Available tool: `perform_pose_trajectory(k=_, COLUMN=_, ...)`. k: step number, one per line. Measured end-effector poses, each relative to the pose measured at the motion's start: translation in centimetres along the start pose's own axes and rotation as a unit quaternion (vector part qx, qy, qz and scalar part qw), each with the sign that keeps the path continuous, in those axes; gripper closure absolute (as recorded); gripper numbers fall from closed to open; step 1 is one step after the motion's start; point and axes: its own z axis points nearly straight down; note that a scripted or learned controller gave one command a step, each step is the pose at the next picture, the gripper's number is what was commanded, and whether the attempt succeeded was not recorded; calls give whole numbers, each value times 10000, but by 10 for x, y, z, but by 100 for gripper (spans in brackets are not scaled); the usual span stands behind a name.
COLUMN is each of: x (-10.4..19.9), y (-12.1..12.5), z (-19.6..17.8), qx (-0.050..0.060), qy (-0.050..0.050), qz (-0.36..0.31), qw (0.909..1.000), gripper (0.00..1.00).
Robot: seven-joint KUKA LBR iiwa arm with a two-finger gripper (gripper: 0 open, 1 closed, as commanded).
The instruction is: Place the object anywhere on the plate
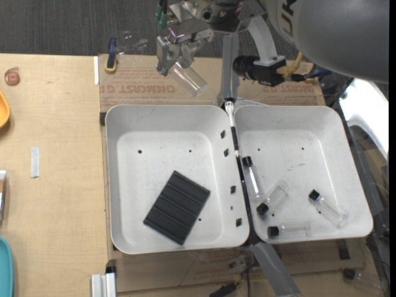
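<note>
The gripper (176, 57) hangs above the far edge of the bench, beyond the far rim of the left bin (124, 113), and its two fingers are closed on a clear plastic vial (189, 79). The vial tilts, its lower end pointing toward the near right, and it sits in the air over the cardboard sheet (204, 86) that lies behind the bins.

A dark ribbed plate (177, 206) lies flat in the left bin, turned at an angle, near the bin's near edge and roughly midway between its left and right walls. The vial is well apart from the plate, past the bin's far rim.

The right bin (346, 135) holds several more clear vials with black caps. One vial (250, 173) lies along its left wall, another (273, 198) rests just beside it toward the near left corner, a third (289, 230) lies against the near edge, and a fourth (328, 207) sits toward the near right corner.

A blue clamp (112, 49) stands at the far left corner of the cardboard sheet.
</note>
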Motion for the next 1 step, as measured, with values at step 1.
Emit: perform_pose_trajectory(k=1, x=0, y=1, z=-7, qx=14, qy=-11, qz=-7, qw=10000, gripper=100)
